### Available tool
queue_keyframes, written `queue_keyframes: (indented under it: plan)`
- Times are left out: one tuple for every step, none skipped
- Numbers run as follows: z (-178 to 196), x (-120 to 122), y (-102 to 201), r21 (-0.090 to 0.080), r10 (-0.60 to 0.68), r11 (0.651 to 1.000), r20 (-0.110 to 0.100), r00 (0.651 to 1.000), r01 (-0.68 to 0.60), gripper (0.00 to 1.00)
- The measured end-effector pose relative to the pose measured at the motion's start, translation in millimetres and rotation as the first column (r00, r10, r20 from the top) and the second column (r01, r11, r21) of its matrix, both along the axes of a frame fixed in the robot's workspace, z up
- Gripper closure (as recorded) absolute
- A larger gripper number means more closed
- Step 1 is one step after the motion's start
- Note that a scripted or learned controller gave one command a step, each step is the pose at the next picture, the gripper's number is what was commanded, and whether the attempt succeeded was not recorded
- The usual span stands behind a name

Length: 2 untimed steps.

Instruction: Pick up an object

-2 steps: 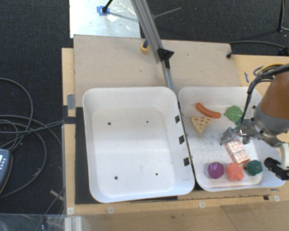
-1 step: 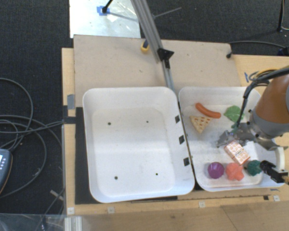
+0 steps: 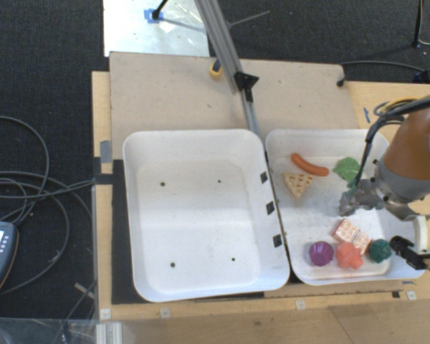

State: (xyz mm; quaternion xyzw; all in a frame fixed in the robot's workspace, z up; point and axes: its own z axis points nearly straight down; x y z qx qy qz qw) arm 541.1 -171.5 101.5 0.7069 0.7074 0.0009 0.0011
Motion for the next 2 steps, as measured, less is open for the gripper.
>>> queue_keyframes:
  plan:
    - [64.0,2.9,-2.5,-0.002,0.003,1.0,0.005,1.0,-0.003,1.0]
    - [128.8,4.4,-4.8,-0.003,0.004,1.0,0.006,1.0,-0.004,1.0]
